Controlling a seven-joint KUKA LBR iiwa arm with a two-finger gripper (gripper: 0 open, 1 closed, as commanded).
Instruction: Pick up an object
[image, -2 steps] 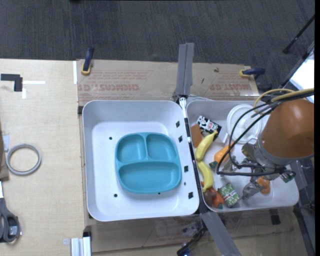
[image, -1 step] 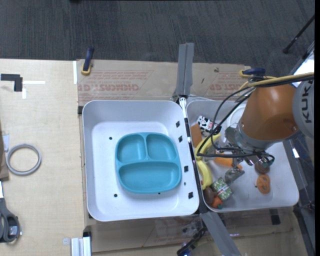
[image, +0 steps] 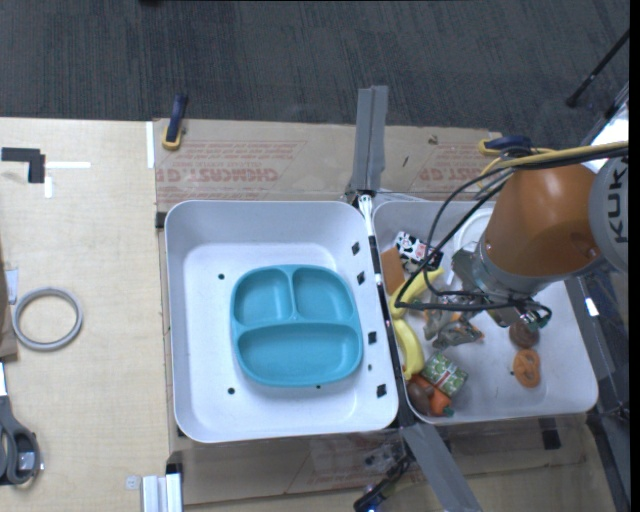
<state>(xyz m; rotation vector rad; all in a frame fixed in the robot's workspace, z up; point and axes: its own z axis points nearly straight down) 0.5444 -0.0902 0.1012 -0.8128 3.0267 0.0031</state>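
A grey KUKA arm with a broad orange band (image: 540, 220) reaches in from three o'clock and hangs over the right-hand shallow white bin (image: 570, 395), its wrist hiding most of the two-finger gripper (image: 470, 312) beneath it. How the jaws stand cannot be told from this angle, nor whether anything sits between them. Black and yellow cables (image: 440, 265) loop from the wrist toward nine o'clock.

The objects to be picked lie crowded along the nine o'clock side of that bin. A yellow plastic banana (image: 408, 345) runs beside the bin's wall, with a second yellow curved piece (image: 415, 285) at its twelve o'clock. A small black-and-white spotted toy (image: 406, 243) sits at the twelve o'clock end of the group, just beside a brown block (image: 392, 266). At six o'clock, a green printed packet (image: 445, 373) touches a red-orange rounded piece (image: 428, 398). A tangle of grey and orange pieces (image: 455, 330) lies directly under the gripper; their shapes are too cluttered to name. Toward three o'clock, apart from the pile, rest a small brown rounded lump (image: 526, 335) and an orange disc-like piece (image: 527, 370).

The left-hand shallow white bin (image: 200, 400) holds a teal three-compartment plastic plate (image: 297, 326) at its centre. Out at nine o'clock on the pale wooden bench (image: 80, 420), a grey roll of tape (image: 45, 318) lies flat, with grey-handled scissors (image: 18, 450) at its six o'clock. A blue-and-yellow clamp (image: 176, 122) sits at the cardboard's twelve o'clock edge.
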